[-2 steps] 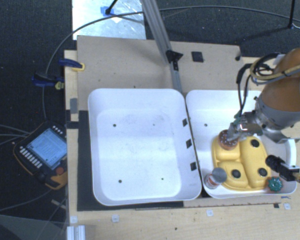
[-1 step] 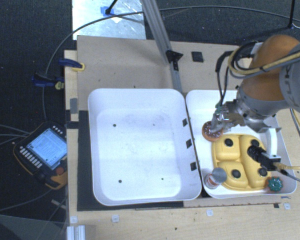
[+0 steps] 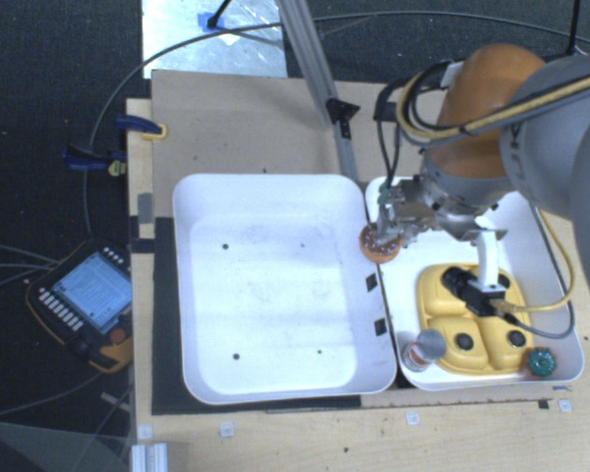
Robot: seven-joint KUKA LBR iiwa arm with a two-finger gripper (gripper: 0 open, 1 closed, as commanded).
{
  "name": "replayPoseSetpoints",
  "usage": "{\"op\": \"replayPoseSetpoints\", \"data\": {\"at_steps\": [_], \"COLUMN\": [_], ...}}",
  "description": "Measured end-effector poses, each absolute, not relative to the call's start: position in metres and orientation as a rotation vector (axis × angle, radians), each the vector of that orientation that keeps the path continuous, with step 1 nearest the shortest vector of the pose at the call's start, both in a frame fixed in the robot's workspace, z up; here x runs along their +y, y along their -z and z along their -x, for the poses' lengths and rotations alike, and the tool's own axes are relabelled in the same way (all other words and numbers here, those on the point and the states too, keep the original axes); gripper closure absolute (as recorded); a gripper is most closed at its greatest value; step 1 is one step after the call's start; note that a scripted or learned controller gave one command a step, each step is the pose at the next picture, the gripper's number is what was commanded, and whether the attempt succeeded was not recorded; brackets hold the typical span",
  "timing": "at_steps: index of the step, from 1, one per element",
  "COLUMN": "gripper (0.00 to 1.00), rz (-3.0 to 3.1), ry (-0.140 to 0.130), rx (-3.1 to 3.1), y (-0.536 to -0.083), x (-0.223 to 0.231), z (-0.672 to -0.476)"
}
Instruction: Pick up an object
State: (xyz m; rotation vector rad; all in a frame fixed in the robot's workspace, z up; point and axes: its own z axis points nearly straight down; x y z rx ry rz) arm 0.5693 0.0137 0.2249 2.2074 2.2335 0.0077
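Left of the hand we see the left bin (image 3: 275,293) on the tabletop (image 3: 246,126). The hand (image 3: 385,232) hangs over the near-left corner of the right bin (image 3: 560,293), clenched on a small round brown object (image 3: 380,248). Below and right of it lie a yellow toy (image 3: 472,327), a grey-capped piece (image 3: 428,346) and a teal ball (image 3: 541,362)

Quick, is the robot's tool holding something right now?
Tool: cannot be told; a small brown round object sits right at its tip.

Toy (image 3: 467,318) lies in right bin (image 3: 560,264), left bin (image 3: 265,283) beside.
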Motion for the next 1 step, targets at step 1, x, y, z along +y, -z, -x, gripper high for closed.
{"op": "replayPoseSetpoints", "data": {"at_steps": [1], "gripper": [1.0], "rz": [-2.209], "ry": [-0.008], "rx": [2.232], "y": [-0.2352], "x": [0.064], "z": [-0.5913]}}
